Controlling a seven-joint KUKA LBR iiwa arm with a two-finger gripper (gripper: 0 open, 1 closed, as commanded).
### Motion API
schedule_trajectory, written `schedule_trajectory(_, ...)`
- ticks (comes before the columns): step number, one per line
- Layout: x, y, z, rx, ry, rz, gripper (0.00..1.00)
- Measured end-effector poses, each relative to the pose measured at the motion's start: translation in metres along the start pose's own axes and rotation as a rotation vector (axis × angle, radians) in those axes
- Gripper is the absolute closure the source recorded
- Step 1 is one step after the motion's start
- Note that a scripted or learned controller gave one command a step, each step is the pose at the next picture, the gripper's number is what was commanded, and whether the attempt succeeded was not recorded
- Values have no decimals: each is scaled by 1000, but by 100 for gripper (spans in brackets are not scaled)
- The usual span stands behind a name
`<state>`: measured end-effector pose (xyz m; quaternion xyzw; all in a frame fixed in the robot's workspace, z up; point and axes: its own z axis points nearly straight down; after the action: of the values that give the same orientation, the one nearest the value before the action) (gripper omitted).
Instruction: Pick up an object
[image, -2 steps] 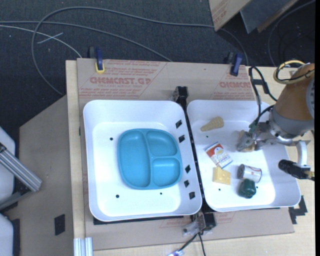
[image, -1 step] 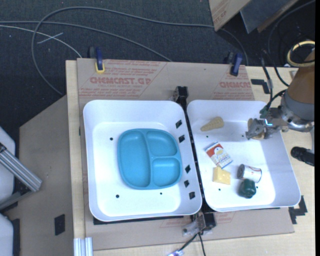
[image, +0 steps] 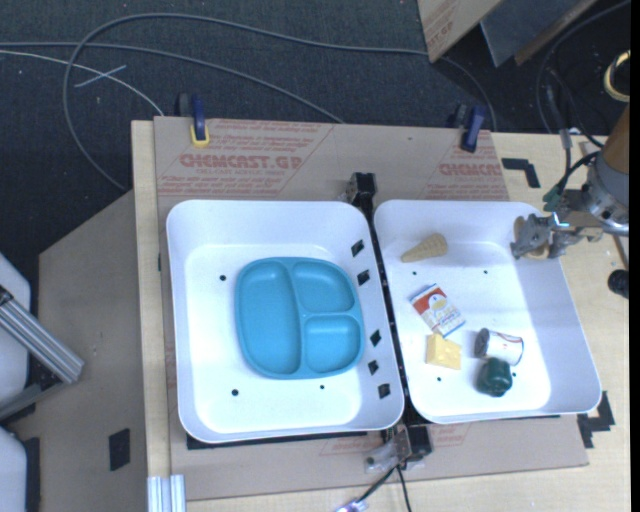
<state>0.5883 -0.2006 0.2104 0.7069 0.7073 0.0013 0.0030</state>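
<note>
The right bin (image: 560, 330) holds several small objects: a tan cone (image: 425, 248) near its back, a red and white carton (image: 437, 308) in the middle, a yellow wedge (image: 443, 352), a white cup lying on its side (image: 500, 346) and a dark green ball-like item (image: 493, 378) near the front. My gripper (image: 537, 238) hangs over the bin's back right corner, well to the right of the cone and apart from every object. Nothing shows between its fingers.
The left bin (image: 200, 300) carries a blue divided plate (image: 298, 316). Black clips line the seam between the bins (image: 372, 300). Clamps (image: 199, 118) hold the cardboard base at the back. Cables lie on the dark floor behind.
</note>
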Motion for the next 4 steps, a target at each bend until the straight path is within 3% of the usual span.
schedule_trajectory(1, 0, 1, -13, 4, 2, 0, 100)
schedule_trajectory(4, 169, -36, -25, 8, 6, -6, 100)
